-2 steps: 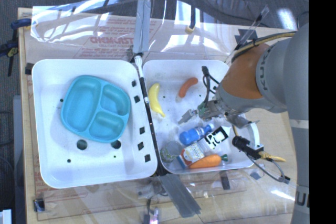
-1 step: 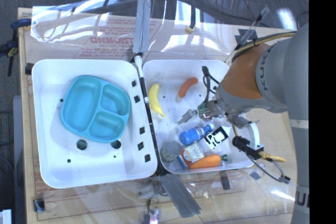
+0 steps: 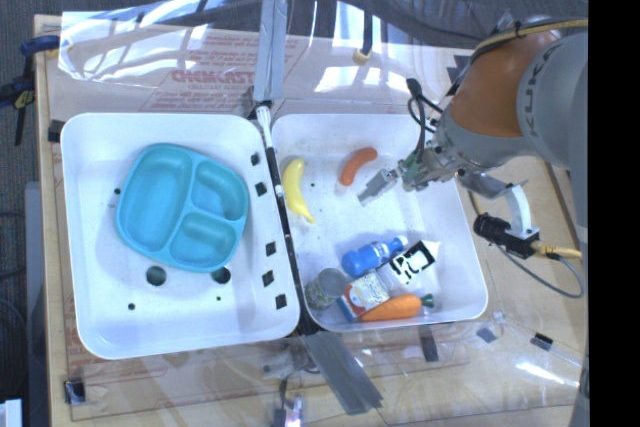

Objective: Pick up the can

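The can point(image 3: 325, 288) is a small grey metal tin showing its round end, at the front left corner of the right bin point(image 3: 455, 215), against a red and white carton point(image 3: 368, 292). My gripper point(image 3: 378, 184) hangs over the middle of the right bin, pointing left, just right of an orange sausage-shaped toy point(image 3: 356, 165). It is well behind the can, about a hand's width away, and nothing is seen in it.
A banana point(image 3: 295, 189) lies by the right bin's left wall. A blue bottle point(image 3: 372, 256), a black and white tag point(image 3: 413, 261) and a carrot point(image 3: 392, 309) crowd the front beside the can. The left bin point(image 3: 90, 315) holds a blue divided plate point(image 3: 183, 206).
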Controlling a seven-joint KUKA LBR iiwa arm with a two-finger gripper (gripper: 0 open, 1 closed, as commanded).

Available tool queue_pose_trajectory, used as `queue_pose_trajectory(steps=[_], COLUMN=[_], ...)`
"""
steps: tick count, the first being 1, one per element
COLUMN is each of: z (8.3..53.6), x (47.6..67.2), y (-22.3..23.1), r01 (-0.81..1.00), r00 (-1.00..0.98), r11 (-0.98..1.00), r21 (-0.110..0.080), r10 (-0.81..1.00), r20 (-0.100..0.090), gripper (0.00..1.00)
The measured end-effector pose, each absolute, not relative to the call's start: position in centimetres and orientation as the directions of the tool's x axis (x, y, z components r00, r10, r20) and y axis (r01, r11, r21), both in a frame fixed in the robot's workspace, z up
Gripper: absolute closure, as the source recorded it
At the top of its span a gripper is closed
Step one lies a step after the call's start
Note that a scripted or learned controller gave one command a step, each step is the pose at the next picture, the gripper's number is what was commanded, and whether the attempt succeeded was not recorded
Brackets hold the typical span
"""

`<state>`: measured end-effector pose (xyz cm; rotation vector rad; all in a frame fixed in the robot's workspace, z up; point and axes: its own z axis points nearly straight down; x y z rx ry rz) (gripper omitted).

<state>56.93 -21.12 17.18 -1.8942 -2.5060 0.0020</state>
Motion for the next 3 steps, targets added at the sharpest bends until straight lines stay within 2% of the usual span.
queue_pose_trajectory(steps=[1, 2, 3], z=[9.1, 9.2, 9.1], x=[56.8, 58.5, 52.4], y=[-20.9, -21.0, -13.4], r01=[0.981, 0.996, 0.993], r00=[-0.194, 0.094, 0.118], r11=[0.194, -0.094, -0.118], r21=[-0.002, -0.001, -0.003], r10=[0.981, 0.996, 0.993], r20=[0.000, 0.000, 0.000], gripper=[0.00, 0.00, 0.00])
